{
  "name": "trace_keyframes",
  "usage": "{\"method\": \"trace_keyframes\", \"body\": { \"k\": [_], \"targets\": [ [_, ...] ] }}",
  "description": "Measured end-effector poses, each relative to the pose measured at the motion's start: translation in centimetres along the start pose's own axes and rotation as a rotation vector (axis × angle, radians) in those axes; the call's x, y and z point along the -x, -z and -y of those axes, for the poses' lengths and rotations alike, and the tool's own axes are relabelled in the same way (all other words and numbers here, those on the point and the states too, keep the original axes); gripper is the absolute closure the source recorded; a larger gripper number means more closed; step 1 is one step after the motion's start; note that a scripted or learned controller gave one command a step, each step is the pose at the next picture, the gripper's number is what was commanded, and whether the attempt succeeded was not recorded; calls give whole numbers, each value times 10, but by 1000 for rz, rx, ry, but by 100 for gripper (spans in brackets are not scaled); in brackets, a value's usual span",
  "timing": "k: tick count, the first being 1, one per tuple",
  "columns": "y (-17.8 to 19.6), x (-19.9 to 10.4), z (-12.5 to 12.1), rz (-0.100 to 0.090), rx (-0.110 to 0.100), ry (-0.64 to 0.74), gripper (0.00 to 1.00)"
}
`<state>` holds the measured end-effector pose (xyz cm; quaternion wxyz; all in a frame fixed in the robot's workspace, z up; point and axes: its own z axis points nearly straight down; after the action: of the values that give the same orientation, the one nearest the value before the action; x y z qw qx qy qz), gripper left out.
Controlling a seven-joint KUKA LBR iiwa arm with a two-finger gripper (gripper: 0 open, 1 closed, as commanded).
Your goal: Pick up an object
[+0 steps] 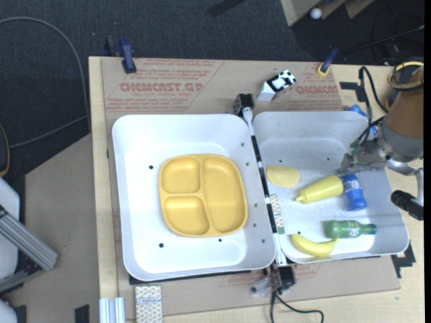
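While the arm (pixel 404 123) reaches in from the right, its claw (pixel 360 159) hangs over the far right part of the right bin (pixel 303 130), just beyond a blue can (pixel 353 192); whether the claw is apart or together cannot be told from this angle, and nothing shows between its tips. Candidates for picking lie close by in that bin: a yellow bottle (pixel 320 190) touching the can's left side, a pale yellow lump (pixel 283 175) farther left, a green bottle (pixel 348 229) nearer, and a banana (pixel 312 245) at the near edge. A yellow divided plate (pixel 202 195) sits alone in the left bin (pixel 135 180). The step in hand looks like the approach, with no grasp made; next, the claw would need to descend squarely over one item, probably the can or yellow bottle, and close on it.
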<state>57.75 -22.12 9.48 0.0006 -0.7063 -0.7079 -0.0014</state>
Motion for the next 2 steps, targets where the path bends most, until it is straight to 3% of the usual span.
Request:
{"method": "trace_keyframes", "body": {
  "k": [1,2],
  "targets": [
    [90,-136,-5,2,1,0,100],
    [90,-135,-5,3,-1,-2,0]
  ]
}}
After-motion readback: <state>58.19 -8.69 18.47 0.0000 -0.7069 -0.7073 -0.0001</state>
